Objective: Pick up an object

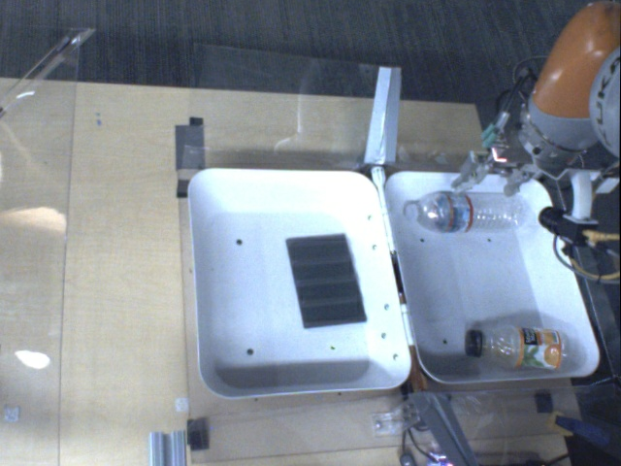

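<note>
A clear plastic bottle (466,212) with a red band lies on its side at the far end of the right bin (466,289). A second bottle (516,347), with a black cap and a yellow label, lies near that bin's front edge. A black ridged rectangular pad (326,280) lies flat in the middle of the left bin (233,289). My gripper (491,183) hangs over the far rim of the right bin, just above and behind the clear bottle. Its fingers are spread open and hold nothing.
The arm's orange band and grey wrist (572,76) come in from the upper right. Cables (582,241) hang along the right bin's right side. A metal post (381,115) stands behind the seam between the bins.
</note>
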Tool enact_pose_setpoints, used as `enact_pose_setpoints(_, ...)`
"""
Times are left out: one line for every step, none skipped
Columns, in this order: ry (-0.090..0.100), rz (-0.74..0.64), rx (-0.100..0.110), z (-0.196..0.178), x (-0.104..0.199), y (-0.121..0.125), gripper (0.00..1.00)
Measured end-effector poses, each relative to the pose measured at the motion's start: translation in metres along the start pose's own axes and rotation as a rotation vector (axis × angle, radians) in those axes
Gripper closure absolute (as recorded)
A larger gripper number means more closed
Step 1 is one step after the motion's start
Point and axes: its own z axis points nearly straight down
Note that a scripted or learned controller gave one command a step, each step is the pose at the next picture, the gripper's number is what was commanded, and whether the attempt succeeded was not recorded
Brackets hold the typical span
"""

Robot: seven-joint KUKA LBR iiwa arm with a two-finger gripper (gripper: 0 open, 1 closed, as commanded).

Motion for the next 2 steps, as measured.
enact_pose_setpoints(-0.002,-0.2,-0.006,0.086,0.016,0.013,0.0)
enact_pose_setpoints(-0.001,-0.335,-0.004,0.11,0.02,-0.009,0.0)
